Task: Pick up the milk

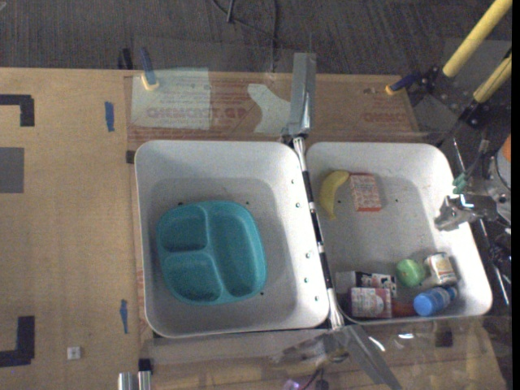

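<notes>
The milk [441, 268], a small white carton with a coloured label, stands in the right bin [406, 157] near its front right corner. It lies between a green round item [410, 272] and a blue bottle [432, 301]. My gripper [456, 210] hangs over the bin's right rim, above and slightly right of the carton and apart from it. Nothing shows in its grasp.
A banana [331, 192] and a red-and-white flat box [366, 192] lie at the back of the right bin. Printed packets [371, 294] sit along its front wall. The left bin [162, 169] holds a teal divided plate [210, 251]. Yellow-handled clamps [479, 31] stand at the back right.
</notes>
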Robot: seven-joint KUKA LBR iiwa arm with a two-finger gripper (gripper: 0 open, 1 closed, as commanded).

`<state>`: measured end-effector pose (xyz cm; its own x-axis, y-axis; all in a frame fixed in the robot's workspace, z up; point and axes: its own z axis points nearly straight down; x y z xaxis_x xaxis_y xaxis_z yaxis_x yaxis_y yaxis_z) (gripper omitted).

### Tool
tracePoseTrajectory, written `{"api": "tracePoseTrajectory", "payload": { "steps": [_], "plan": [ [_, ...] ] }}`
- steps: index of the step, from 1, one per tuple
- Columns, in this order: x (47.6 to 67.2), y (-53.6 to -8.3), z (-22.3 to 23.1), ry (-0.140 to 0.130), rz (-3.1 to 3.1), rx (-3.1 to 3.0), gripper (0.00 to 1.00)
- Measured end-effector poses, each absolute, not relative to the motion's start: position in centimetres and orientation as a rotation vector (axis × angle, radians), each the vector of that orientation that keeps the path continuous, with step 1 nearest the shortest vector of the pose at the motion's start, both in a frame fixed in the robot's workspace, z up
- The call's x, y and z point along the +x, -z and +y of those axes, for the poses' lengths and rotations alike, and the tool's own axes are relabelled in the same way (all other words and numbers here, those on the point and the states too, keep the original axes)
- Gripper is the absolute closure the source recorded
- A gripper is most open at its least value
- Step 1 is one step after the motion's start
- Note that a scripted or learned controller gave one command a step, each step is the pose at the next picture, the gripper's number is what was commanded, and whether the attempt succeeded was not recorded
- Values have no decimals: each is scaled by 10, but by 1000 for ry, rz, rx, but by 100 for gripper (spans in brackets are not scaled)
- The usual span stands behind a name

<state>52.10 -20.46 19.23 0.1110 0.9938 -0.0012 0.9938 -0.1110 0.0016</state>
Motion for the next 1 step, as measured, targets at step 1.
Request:
{"api": "tracePoseTrajectory", "payload": {
  "steps": [1],
  "plan": [
    [521,-192,-204,0,2094,2340,0]
  ]
}}
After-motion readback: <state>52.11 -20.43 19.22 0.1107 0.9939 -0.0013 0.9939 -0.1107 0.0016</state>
